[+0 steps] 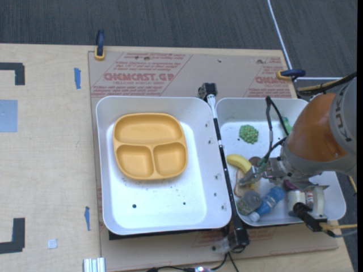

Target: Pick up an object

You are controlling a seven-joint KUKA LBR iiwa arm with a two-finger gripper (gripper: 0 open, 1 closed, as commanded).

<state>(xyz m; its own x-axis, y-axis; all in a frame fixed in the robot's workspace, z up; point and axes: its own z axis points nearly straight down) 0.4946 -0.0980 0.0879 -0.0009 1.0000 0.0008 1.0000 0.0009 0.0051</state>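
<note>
Several small objects crowd the right bin's (227, 109) lower left, so your gripper (249, 177) sits low beside the banana (238, 162). You cannot tell whether it is released or clenched.

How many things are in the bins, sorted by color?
Yellow: 2, the divided plate and the banana
Green: 1, the bumpy green ball
Blue: 1, the blue bottle
Total I can make out: 4; others are hidden under the arm.
</note>
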